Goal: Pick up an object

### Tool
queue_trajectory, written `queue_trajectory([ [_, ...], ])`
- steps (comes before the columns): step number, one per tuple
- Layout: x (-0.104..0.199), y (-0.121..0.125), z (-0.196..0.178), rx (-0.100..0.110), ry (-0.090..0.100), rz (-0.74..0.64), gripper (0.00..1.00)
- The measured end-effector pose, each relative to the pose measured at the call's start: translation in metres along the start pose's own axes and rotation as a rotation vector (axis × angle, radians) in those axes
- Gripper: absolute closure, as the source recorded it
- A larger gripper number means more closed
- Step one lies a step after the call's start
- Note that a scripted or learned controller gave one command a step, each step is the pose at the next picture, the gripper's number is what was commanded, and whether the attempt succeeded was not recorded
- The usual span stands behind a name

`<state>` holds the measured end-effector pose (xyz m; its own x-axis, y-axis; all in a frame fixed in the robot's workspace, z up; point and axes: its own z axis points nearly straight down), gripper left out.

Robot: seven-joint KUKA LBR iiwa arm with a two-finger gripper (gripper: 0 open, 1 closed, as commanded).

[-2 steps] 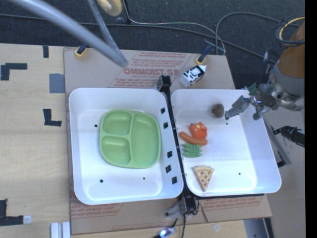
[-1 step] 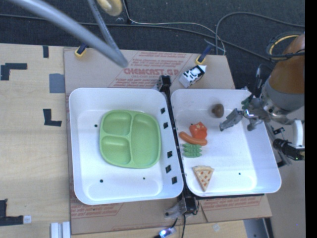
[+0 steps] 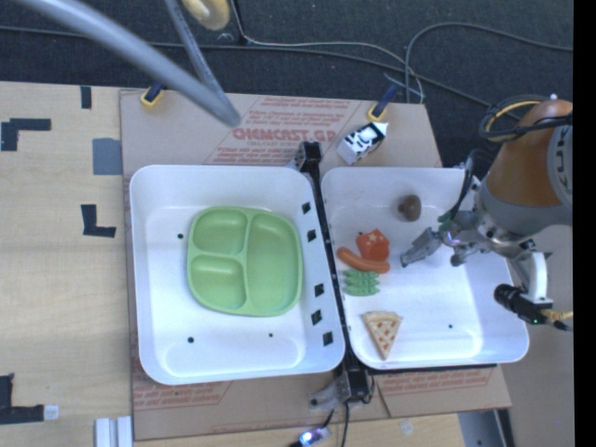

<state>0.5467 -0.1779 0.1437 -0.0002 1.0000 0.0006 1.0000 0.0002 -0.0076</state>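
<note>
In the right bin [image 3: 484, 343] lie several small toy foods. A brown round piece [image 3: 409, 207] sits near the back, and a red tomato-like piece [image 3: 372, 242] sits left of centre. Just in front of it are an orange carrot-like stick [image 3: 361, 260] and a green leafy piece [image 3: 360, 282]. A pizza slice [image 3: 382, 329] lies near the front. My gripper [image 3: 436, 253] hangs over the middle right of this bin, right of the red piece and below the brown one. Its fingers [image 3: 417, 249] are spread open with nothing between them.
The left bin [image 3: 158, 343] holds a green divided plate [image 3: 246, 259]. A black divider [image 3: 321, 250] runs between the bins. A small black-and-white object [image 3: 361, 140] and cables lie on the cardboard behind the bins. The arm's orange band [image 3: 531, 161] rises at the right.
</note>
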Motion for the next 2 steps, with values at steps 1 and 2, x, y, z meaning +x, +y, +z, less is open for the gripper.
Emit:
queue_trajectory([
  [1,0.001,-0.001,0.054,-0.002,0.0,-0.001,0.0],
  [2,0.002,0.0,0.041,-0.005,0.0,-0.002,1.0],
])
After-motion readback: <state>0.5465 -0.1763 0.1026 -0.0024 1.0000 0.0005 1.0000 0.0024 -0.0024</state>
